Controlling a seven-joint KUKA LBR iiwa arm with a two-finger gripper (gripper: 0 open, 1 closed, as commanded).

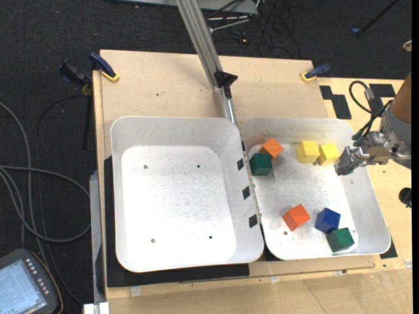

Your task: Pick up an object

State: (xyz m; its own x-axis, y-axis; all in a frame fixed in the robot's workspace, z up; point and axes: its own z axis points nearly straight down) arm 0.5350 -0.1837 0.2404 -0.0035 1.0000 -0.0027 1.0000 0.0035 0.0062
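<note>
Gripper (pixel 346 165) sits over the right rim of the right-hand shallow white bin (pixel 366 205), just beside the two yellow cubes (pixel 317 152); its tip is a dark blur, so can't tell how it's set or whether anything is in it. Arm is cut off at the frame's right edge. Same bin: small orange cube (pixel 273 148) touching a dark green cube (pixel 260 164) near the divider; orange cube (pixel 296 216), blue cube (pixel 327 219) and green cube (pixel 340 239) near the front.
</note>
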